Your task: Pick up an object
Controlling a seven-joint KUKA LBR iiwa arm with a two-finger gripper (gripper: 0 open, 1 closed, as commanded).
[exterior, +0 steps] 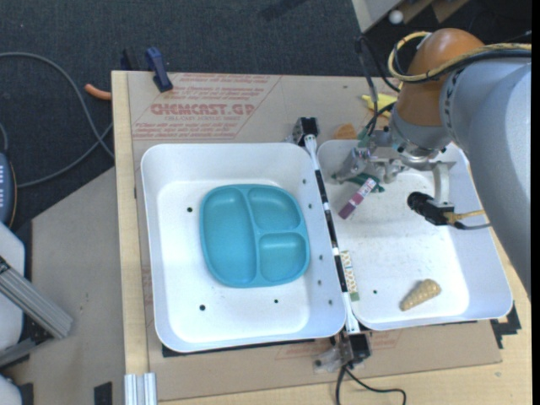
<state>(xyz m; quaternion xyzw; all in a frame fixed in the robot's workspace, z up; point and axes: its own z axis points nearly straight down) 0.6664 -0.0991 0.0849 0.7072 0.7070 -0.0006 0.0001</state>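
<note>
Marker (354,202) lies slanted just beside hand (368,174), whose grip I cannot tell.

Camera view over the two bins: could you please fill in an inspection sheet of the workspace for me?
Surface: wooden bench bearing a left bin and a right bin, both white, side by side.
Job's things: teal divided plate lying flat in the left bin; pink stick and tan cone in the right bin, well apart.
Clutter: blue clamp at the bench's far edge.
Grippers: end effector over the right bin's far left corner, right at the pink stick; whether it grips cannot be told.
Cables: grey cable looping on the floor at the left.
Surroundings: dark floor around the bench.
</note>
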